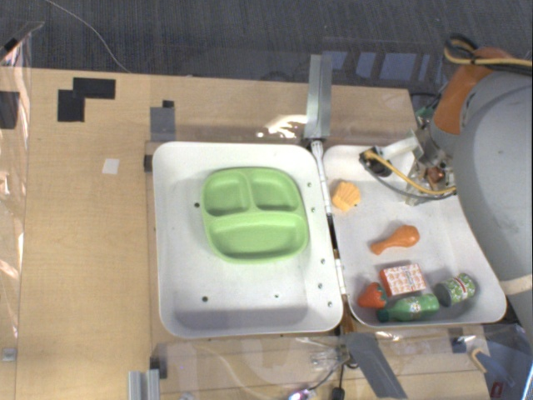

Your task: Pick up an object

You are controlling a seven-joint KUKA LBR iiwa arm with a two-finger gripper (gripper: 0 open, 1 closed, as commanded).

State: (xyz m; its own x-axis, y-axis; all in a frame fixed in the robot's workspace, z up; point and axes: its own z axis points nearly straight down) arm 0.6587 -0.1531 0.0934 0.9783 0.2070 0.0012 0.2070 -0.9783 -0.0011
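The right bin [466, 223] holds several toys. A yellow-orange piece [346, 195] lies near its left wall, and an orange drumstick [396, 239] rests in the middle. At the front sit a red-and-white box [403, 279], a small red vegetable [372, 295], a green bottle-shaped toy [412, 307] and a green can [458, 289]. My gripper [429, 176] hangs over the bin's far right corner amid yellow and white cables, apart from all the toys and to the right of the yellow-orange piece.
The left bin [179, 248] carries a green divided plate [254, 212] at its centre. A metal divider [326, 207] runs between the bins. The grey arm [500, 182] covers the right bin's right edge. Bare bench lies to the left.
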